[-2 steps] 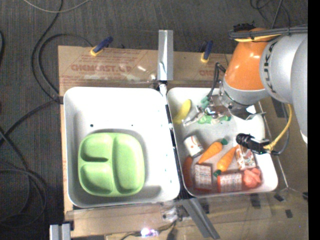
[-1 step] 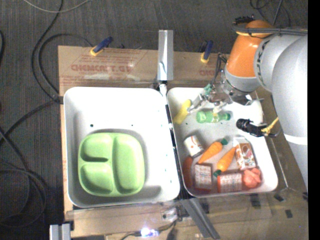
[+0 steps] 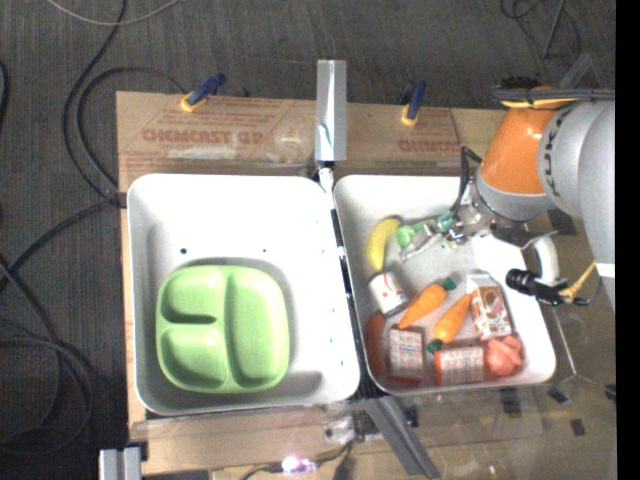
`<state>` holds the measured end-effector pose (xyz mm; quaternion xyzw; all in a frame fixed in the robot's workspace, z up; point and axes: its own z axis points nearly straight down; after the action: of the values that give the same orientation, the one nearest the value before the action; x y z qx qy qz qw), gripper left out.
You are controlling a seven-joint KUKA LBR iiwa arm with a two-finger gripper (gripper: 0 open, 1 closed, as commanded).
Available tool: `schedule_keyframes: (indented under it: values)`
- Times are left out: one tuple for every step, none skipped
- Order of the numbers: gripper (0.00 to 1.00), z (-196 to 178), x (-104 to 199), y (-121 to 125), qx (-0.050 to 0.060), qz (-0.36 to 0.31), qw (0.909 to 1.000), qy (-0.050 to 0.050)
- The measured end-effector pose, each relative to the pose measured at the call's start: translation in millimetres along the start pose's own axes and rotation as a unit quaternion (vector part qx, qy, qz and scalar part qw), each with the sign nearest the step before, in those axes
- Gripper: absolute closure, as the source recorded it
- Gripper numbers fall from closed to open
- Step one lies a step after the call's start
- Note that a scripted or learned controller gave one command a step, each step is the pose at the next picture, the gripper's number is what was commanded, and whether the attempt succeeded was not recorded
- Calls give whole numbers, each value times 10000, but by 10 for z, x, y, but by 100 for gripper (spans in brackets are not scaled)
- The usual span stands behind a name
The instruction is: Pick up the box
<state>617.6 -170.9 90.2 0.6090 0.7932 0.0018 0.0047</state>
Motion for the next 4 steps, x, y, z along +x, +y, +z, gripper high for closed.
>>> schedule_keyframes:
  values:
    - [0, -226, 516, 178, 44, -775, 9970, 23]
    - [0, -12, 126, -781, -3, -392, 9992, -15]
    - [0, -333, 733, -200, 58, 1155, 9933, 27]
    - [0, -95, 902, -946, -153, 1308, 9913, -63]
